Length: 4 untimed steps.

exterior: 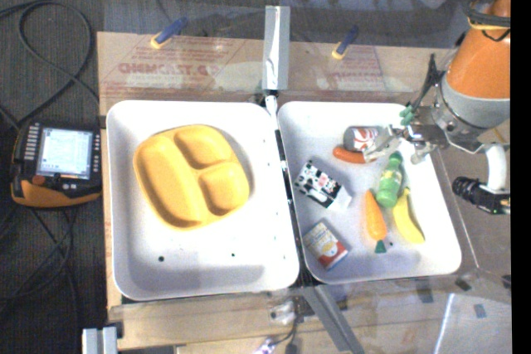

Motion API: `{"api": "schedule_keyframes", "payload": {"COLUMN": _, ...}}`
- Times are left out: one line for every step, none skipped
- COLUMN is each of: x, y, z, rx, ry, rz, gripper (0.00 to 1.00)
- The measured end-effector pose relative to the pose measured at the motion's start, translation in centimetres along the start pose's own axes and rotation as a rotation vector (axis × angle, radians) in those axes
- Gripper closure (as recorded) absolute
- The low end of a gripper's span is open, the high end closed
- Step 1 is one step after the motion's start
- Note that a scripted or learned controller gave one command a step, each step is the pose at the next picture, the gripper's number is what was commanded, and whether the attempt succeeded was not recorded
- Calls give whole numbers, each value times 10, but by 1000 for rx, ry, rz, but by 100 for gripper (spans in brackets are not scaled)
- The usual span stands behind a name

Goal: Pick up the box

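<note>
Box lies apart, left of tool.

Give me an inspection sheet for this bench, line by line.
Surface: two white bins, left bin and right bin, side by side.
Job's things: black-and-white box and small carton lie in the right bin.
Clutter: yellow tray in the left bin; can, green bottle, carrot, banana in the right.
Grippers: gripper above the can.
Cables: cable on the floor.
Surroundings: handheld controller left of the bench.
</note>
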State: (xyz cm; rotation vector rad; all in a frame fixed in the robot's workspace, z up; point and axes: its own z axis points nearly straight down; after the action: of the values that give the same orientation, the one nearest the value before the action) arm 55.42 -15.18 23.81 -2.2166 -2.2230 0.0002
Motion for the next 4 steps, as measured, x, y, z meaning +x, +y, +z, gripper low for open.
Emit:
{"api": "schedule_keyframes", "payload": {"x": 54, "y": 37, "z": 33, "rx": 0, "ry": -1, "rz": -17, "gripper": 0}}
{"api": "schedule_keyframes", "payload": {"x": 33, "y": 58, "z": 144, "rx": -2, "ry": -2, "rz": 67, "gripper": 0}}
{"api": "schedule_keyframes", "payload": {"x": 34, "y": 59, "z": 136, "rx": -1, "ry": 1, "rz": 67, "gripper": 100}}
{"api": "schedule_keyframes", "payload": {"x": 110, "y": 104, "z": 54, "rx": -1, "ry": -5, "rz": 340, "gripper": 100}}
